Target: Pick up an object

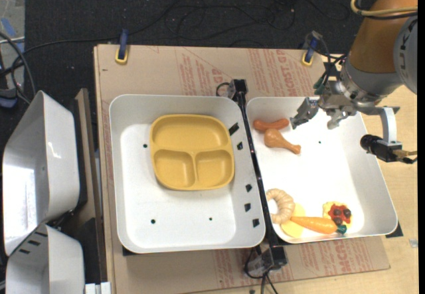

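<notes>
My gripper (320, 115) hangs over the back of the right bin (345, 166), its fingers spread apart with nothing between them. Just left of it lies an orange sausage-like piece (270, 125), and below that a toy chicken drumstick (281, 142). At the bin's front sit a shrimp (280, 204), an orange carrot (313, 223) on a yellow slice (292, 225), and a small pizza piece (337, 212). A yellow divided plate (192, 151) rests in the left bin (133, 220).
A black divider (251, 153) runs between the two bins. The arm's orange band (382, 27) rises at the upper right. White containers (40, 160) stand off the bench to the left. Cables lie behind the bench.
</notes>
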{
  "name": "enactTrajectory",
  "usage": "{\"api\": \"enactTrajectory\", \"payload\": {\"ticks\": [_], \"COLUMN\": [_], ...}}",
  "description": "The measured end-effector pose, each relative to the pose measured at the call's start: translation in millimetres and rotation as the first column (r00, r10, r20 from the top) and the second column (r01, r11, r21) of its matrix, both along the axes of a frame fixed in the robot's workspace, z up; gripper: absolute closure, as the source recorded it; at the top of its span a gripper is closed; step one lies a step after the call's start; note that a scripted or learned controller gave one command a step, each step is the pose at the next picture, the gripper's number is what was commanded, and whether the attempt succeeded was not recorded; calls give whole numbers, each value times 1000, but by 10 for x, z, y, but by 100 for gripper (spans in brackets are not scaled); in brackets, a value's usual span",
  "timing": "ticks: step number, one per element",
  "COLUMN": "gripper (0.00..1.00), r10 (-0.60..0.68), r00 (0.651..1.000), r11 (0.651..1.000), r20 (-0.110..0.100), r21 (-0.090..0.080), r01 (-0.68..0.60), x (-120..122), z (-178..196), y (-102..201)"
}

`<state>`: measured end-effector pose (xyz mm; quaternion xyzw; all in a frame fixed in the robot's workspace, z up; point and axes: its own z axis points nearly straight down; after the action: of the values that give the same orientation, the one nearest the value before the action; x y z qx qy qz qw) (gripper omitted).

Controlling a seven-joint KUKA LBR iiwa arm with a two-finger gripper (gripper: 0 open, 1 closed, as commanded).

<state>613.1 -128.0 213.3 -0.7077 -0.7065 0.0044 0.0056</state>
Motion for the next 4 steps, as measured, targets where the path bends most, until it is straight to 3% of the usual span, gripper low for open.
{"api": "enactTrajectory", "payload": {"ticks": [1,3,4], "gripper": [0,0,0], "r10": [3,5,5], "r00": [1000,1000,1000], "r11": [1000,1000,1000], "r20": [14,13,14], "r21": [-2,-1,-2], "r01": [-3,-5,-5], "x": [28,191,194], "z": [84,-1041,-1210], "y": [4,32,37]}}
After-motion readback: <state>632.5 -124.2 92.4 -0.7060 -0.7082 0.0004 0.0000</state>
